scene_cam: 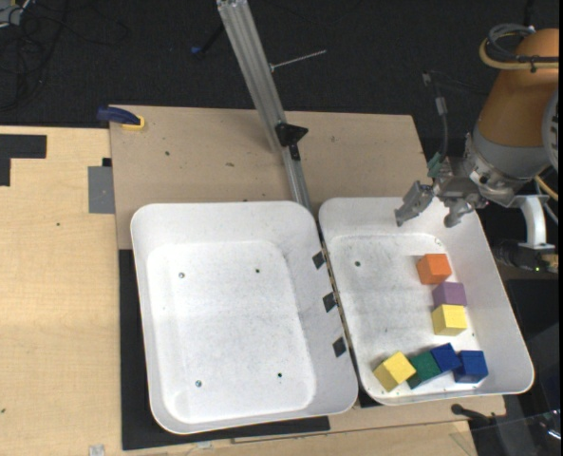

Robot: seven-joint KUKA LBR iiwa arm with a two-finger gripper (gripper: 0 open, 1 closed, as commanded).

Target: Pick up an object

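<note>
- Arm [514, 112]: grey with an orange upper section, reaching in from the right side of the camera view and poised above the far right corner of the right bin.
- Gripper [435, 209]: two fingers spread apart with nothing between them; it hangs over the far edge of the right bin, clear of every block.
- Right bin [376, 255]: shallow white tray holding all the loose objects, which sit along its right wall and near corner.
- Orange block [434, 268]: closest to the gripper, lying just nearer the camera than the fingertips, apart from them.
- Purple block [449, 294]: just below the orange block, touching or nearly touching the yellow block beneath it.
- Yellow block [449, 319]: by the right wall, under the purple one.
- Second yellow block [393, 370]: at the near edge of the right bin, leftmost of the bottom cluster.
- Green block [422, 366]: pressed against the second yellow block.
- Blue blocks [459, 361]: two, side by side at the near right corner; whether they touch each other is hard to tell.
- Left bin [224, 312]: shallow white tray beside the right bin, with bare floor showing.
- Metal rail [262, 93]: slanted aluminium bar running from the top of the view down to the gap between the bins.
- Task status: judged as at the beginning. No object is grasped or lifted. Remaining: choose a block (the orange one looks the nearest candidate), descend over it, close the fingers on it and raise it.
</note>
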